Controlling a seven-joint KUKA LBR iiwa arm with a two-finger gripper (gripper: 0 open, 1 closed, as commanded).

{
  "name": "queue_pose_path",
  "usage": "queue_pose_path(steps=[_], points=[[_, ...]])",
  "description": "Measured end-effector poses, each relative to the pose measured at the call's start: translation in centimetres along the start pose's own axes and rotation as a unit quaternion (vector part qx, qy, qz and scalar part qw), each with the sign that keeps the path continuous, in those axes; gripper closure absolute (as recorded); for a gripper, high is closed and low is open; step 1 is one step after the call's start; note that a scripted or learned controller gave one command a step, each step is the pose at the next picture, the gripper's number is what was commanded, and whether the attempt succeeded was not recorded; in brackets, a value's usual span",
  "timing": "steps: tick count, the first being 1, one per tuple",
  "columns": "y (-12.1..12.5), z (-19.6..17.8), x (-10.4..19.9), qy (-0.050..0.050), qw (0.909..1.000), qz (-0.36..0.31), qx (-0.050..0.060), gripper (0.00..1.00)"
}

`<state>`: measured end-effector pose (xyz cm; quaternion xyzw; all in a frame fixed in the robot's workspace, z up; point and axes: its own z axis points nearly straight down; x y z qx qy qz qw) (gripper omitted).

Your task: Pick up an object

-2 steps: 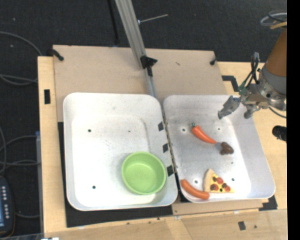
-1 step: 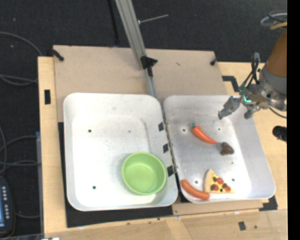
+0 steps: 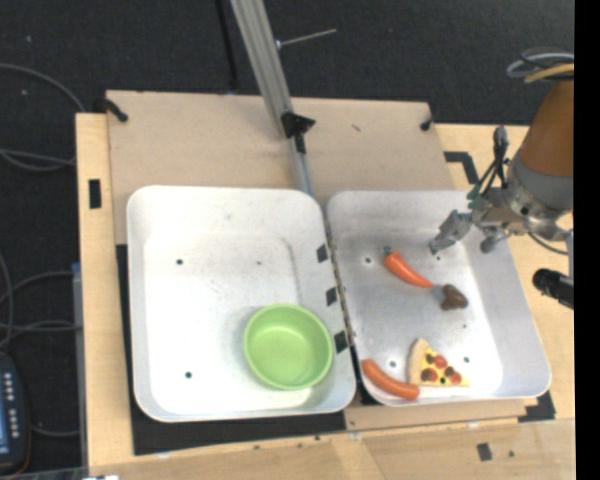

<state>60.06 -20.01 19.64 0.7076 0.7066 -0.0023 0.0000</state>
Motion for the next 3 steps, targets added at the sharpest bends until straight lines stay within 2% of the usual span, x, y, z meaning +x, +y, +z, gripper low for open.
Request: queue_pose_path(steps=[1, 2, 3], points=[[-0.6, 4.6, -0.9, 0.0, 1.0, 0.0, 0.0, 0.0], [-0.3, 9.2, -1.2, -0.002, 1.0, 0.001, -0.006, 0.0], [-0.1, 7.8, -1.3, -0.002, 0.9999, 0.001, -0.01, 1.0]])
